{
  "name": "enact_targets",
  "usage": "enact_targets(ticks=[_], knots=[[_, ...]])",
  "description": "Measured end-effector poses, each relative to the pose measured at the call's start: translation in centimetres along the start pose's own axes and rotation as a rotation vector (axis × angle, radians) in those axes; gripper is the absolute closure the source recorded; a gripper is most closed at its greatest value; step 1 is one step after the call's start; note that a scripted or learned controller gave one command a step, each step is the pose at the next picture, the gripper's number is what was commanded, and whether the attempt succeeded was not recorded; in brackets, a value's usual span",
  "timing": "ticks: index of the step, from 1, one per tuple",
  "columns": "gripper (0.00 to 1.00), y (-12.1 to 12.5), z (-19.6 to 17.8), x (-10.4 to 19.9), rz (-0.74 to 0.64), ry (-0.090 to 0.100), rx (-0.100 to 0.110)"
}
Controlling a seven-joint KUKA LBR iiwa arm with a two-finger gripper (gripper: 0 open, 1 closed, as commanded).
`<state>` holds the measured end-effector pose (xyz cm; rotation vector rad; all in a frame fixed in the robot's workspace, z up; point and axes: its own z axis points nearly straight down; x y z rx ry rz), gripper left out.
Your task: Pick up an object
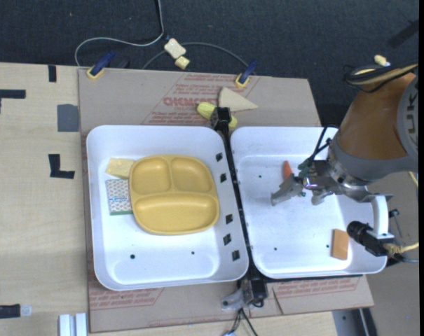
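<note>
Occupying the left bin [99,257], a yellow divided plate [174,193]. Right bin [268,261]: gripper [290,190] near centre, whether open or closed cannot be told, grasping nothing visible; orange block [340,244] at five o'clock; small red piece [286,168] at twelve.

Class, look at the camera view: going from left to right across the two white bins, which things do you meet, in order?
Patterned card → yellow divided plate → gripper → orange block.
</note>
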<state>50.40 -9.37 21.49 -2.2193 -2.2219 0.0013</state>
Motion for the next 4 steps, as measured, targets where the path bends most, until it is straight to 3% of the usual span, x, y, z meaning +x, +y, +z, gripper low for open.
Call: enact_targets(ticks=[1,2,3,4], knots=[[0.00,7.1,7.7,-4.9,0.002,-0.002,0.003],[0.00,10.4,13.2,-6.3,-0.001,-0.002,0.000],[1.00,10.5,11.7,-6.4,0.000,-0.005,-0.008],[1.00,16.3,2.4,7.3,-0.015,0.005,-0.014]])
